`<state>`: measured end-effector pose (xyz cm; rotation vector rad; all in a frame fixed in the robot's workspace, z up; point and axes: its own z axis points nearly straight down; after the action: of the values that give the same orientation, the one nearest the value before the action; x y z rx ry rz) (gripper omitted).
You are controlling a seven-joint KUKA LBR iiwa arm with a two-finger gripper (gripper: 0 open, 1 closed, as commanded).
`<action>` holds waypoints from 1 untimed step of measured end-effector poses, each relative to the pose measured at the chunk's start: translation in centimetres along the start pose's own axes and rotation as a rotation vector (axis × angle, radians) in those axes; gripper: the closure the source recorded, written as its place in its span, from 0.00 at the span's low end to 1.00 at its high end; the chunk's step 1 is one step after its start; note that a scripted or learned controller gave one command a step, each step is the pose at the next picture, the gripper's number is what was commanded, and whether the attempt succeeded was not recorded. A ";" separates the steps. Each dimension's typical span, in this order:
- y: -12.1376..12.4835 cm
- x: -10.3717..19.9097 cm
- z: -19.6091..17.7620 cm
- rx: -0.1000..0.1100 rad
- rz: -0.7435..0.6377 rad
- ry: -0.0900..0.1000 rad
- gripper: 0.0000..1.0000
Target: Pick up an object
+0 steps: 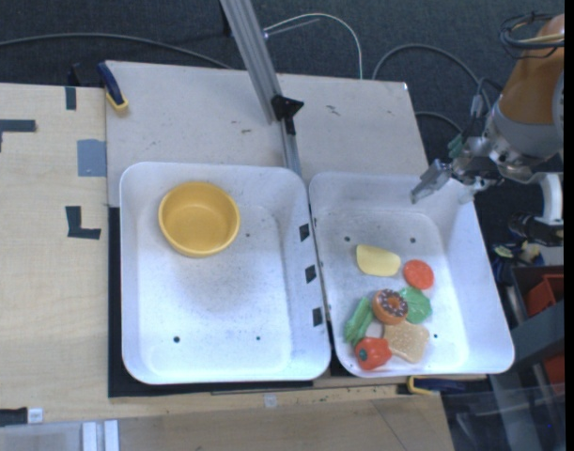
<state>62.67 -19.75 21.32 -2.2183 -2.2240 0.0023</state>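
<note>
Arm: the grey KUKA arm [531,92] with its orange band is seen at the right edge, reaching over the upper right corner of the right bin.
Gripper: the gripper [427,188] is poised above the far right rim of the right bin [474,252], apart from all objects; nothing is seen between its fingers, and its opening cannot be told.
Right bin contents: a pale yellow piece [377,261], a red round piece [418,274], a doughnut [392,305], green pieces [359,319], a red pepper [371,352] and a toast slice [408,342] are clustered in the near half.
Left bin: a yellow bowl [199,218] is placed upright in the far left part of the left bin [221,336].
Worktop: both bins are borne side by side on the worktop [42,252].
</note>
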 end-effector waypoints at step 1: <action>0.0 0.0 0.0 0.000 0.000 0.000 0.00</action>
<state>62.66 -19.75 21.32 -2.2186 -2.2238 0.0030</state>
